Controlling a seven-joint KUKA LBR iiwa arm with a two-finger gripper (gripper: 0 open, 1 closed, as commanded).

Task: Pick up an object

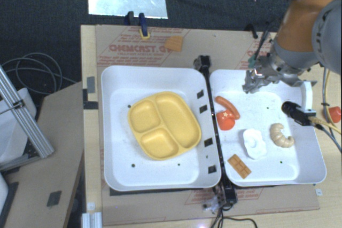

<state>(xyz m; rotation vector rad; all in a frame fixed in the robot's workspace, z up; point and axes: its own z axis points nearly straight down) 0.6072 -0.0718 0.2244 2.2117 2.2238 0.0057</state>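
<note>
Toy foods (251,139), seen spread over the right bin (278,171). Nearest, a brown waffle piece (239,166). Just behind, a white egg-like piece (254,144) beside a croissant (281,135). Farther back, a red piece (226,122) touching an orange sausage (226,104). In the left bin (122,164), a yellow divided plate (164,124). Farthest, over the right bin's back part, the gripper (252,84), apart from every piece; whether wide or narrow could not be told.

Left bin (120,163): yellow divided plate (164,125) at centre. Right bin (283,168): red sausage (224,103), white egg (254,143), croissant (281,135), brown cracker (239,166). Gripper (251,87) hangs over its upper left, near the sausage.
</note>
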